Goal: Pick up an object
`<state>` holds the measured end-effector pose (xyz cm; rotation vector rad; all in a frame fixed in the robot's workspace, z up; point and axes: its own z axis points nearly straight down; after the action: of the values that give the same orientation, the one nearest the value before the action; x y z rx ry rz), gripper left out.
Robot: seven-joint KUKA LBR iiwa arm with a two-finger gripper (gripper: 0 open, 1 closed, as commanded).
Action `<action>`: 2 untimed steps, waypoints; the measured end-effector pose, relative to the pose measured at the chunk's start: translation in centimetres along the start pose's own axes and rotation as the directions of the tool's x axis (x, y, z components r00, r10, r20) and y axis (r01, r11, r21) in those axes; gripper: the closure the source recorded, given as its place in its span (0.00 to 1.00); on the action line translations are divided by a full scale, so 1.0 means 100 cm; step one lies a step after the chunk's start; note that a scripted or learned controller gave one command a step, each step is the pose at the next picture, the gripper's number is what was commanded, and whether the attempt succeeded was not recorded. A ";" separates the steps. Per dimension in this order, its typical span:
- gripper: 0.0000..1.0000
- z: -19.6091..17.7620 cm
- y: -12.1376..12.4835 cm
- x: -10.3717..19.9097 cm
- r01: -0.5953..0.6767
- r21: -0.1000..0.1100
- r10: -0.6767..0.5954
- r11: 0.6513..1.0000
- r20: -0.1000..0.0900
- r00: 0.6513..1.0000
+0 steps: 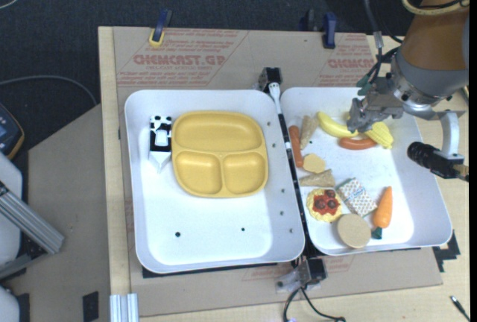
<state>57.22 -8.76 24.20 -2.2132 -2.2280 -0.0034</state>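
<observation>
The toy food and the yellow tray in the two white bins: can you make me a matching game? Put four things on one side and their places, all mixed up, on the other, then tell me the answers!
Things:
1. yellow tray
2. carrot
3. banana
4. black and white toy

Places:
A. near the right bin's front right corner
B. middle of the left bin
C. just left of the tray, in the left bin
D. back of the right bin, beside the gripper

Pairs: 1-B, 2-A, 3-D, 4-C
</observation>
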 end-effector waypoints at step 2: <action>1.00 0.014 -0.011 0.068 -0.004 0.004 0.004 1.000 0.001 1.000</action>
<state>56.07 -1.92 22.80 -2.2169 -2.2218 0.0022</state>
